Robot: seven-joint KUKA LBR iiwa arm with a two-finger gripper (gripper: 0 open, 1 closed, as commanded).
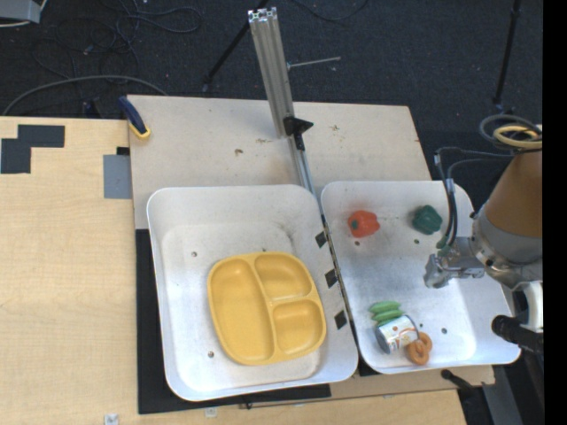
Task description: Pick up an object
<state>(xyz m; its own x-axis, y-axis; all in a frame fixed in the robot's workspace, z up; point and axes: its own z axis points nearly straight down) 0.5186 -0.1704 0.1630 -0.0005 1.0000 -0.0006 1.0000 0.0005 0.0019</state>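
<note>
The left bin (pixel 177 237) holds a yellow divided tray (pixel 266 306). In the right bin (pixel 390 202), the claw (pixel 436 274) hangs at the right side; its state I cannot tell. Red pepper (pixel 362 223) and green object (pixel 427 219) lie far; a small can (pixel 396 333) lies near.

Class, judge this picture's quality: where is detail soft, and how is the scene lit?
Camera view: lighting is even and soft, with faint shadows under the yellow tray; white bins look pale but not blown out; the small items by the orange ring are soft; the hand is blurry.
</note>
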